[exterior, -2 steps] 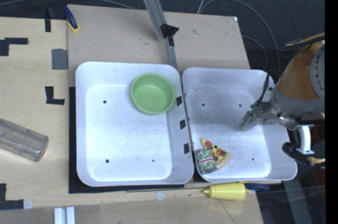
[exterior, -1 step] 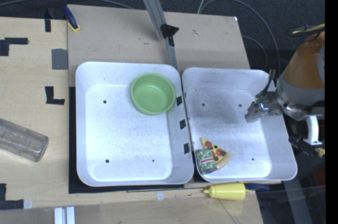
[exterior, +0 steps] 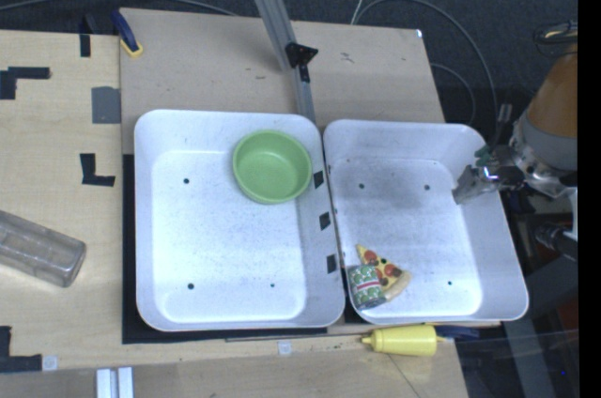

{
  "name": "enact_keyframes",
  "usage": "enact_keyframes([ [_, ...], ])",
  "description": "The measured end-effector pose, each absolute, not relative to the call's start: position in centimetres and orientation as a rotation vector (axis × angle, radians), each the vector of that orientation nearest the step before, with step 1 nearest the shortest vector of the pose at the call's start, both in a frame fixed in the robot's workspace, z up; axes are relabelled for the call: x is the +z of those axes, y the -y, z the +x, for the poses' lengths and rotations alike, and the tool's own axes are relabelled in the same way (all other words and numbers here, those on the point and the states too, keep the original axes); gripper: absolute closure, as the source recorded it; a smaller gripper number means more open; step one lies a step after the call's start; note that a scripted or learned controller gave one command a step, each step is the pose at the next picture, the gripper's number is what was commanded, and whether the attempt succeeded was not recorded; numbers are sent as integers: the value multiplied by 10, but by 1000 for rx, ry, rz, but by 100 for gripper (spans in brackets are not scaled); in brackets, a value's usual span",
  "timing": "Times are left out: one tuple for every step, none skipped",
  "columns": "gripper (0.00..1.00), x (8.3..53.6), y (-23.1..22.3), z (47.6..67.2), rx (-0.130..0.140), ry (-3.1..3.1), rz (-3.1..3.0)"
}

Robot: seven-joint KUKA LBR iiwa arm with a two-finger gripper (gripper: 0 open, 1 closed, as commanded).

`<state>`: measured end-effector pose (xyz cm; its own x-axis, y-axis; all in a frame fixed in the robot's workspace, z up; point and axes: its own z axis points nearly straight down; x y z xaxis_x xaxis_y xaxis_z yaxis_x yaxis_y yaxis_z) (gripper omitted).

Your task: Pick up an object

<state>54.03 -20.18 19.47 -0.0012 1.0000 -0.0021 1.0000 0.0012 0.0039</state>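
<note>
Arm (exterior: 554,119) cut off at right edge; gripper (exterior: 472,180) perhaps blurred, grip unclear

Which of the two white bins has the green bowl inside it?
The left bin holds the green bowl, near its upper right corner. The right bin has a pizza slice toy instead, at its lower left.

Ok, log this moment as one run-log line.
gripper: over right bin's right rim, holding nothing | round green plastic bowl: left bin | toy pizza slice: right bin
</note>
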Motion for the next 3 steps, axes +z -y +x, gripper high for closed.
enact_keyframes([
  [100,238,199,543,3,-2221,2216],
  [100,232,150,564,0,-2226,2218],
  [100,236,102,568,1,-2229,2216],
])
